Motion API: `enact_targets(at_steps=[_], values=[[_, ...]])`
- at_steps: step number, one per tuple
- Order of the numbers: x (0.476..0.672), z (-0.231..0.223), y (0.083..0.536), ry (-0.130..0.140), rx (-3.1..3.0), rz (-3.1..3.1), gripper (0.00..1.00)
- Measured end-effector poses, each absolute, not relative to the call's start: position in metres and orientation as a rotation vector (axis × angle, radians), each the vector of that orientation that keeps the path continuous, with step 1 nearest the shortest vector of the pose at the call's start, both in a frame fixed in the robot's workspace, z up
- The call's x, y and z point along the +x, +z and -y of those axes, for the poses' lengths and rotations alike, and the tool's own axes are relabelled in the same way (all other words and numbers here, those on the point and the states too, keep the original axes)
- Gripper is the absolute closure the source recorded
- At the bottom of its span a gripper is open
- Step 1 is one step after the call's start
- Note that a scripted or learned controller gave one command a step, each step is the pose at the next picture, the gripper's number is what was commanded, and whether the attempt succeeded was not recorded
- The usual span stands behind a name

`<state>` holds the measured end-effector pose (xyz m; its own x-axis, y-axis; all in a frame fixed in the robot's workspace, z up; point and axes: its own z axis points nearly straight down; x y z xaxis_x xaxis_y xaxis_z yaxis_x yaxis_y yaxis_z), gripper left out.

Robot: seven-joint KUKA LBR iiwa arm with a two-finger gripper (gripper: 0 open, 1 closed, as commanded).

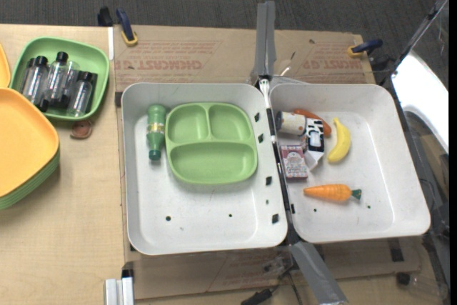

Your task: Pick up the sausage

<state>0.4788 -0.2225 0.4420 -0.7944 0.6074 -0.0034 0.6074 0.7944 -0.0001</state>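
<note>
The sausage [310, 114] is a reddish-orange piece at the back left of the right bin [385, 211]. Only its upper side shows, because a white cylinder [290, 123] and a black-and-white packet [315, 134] lie against it in front. A yellow banana [339, 141] lies just to its right.
In the right bin there are also a pink box [293, 161] and a carrot [330, 192]. The left bin [200, 225] holds a green divided plate [212, 143] and a green bottle [156, 131]. On the bench to the left stand a green tray of bottles [61, 78] and stacked orange plates [25, 150].
</note>
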Motion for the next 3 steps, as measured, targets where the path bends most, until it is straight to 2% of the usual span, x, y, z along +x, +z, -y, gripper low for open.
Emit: enact_targets(at_steps=[2, 3], values=[[0.479, 0.222, 0.441, 0.000, -0.195, -3.133, 1.00], [0.498, 0.222, 0.442, -0.001, -0.544, -3.090, 1.00]])
